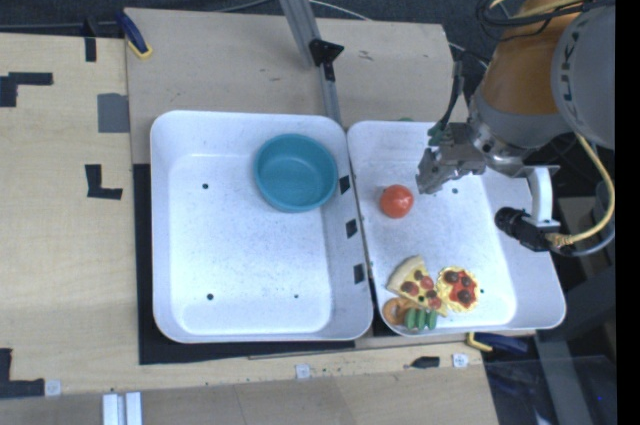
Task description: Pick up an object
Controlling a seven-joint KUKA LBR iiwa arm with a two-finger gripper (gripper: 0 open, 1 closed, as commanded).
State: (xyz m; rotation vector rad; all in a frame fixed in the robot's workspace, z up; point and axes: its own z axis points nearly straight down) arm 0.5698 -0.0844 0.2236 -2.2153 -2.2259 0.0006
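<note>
End effector (436, 175) beside tomato (396, 201) (apart)

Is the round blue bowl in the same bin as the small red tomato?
No, the round blue bowl sits in the left white bin; the small red tomato lies in the right white bin.

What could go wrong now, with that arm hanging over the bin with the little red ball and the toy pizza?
The end effector hangs just right of the red ball, not over it; a round thing could roll away if nudged.

The pizza slices lie flat near the right bin's front wall, so they may be hard to get hold of.

The blue bowl sits in the left bin, across the divider, a longer reach.
</note>
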